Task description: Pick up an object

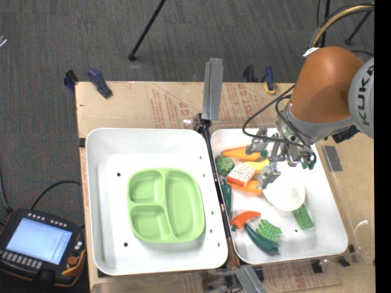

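Observation:
My gripper (272, 167) hangs low over the upper middle of the right bin (330, 237), under the arm's orange band. Right beneath and beside it lie an orange carrot (239, 154), a yellow piece (259, 162), a red-and-white box (240, 174) and a small orange piece (252, 187). A white bowl (285, 195) sits just below the gripper. Whether anything is between the gripper's tips is hidden by the wrist and clutter.
The right bin also holds a broccoli (223, 163), a dark green cucumber (226, 196), a red-orange pepper (244, 217), a bumpy green toy (266, 231) and a green block (303, 217). In the left bin (98, 163) lies a green divided plate (165, 205).

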Robot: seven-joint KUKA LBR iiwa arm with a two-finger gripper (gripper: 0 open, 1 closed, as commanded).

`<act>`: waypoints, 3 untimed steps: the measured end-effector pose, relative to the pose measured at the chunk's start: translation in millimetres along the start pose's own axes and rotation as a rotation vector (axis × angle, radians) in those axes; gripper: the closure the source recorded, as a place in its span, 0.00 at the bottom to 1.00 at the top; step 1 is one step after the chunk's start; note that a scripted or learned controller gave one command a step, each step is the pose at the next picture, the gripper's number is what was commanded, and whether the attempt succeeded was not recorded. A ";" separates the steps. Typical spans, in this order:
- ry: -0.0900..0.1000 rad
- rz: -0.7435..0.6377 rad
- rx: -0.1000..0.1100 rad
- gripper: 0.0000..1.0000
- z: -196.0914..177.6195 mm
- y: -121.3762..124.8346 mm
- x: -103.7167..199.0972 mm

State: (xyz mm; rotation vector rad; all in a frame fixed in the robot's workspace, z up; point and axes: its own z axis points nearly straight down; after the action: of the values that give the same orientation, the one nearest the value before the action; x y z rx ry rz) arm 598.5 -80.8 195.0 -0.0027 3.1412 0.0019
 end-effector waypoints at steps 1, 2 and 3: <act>-0.009 0.021 0.000 0.00 103.0 -25.2 10.1; -0.012 0.248 0.000 0.00 101.6 -0.7 -37.1; -0.008 0.285 -0.001 0.00 102.2 -1.9 -41.1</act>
State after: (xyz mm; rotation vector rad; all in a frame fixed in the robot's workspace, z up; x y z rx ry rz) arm 639.7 -82.5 92.8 0.4426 3.1020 0.0043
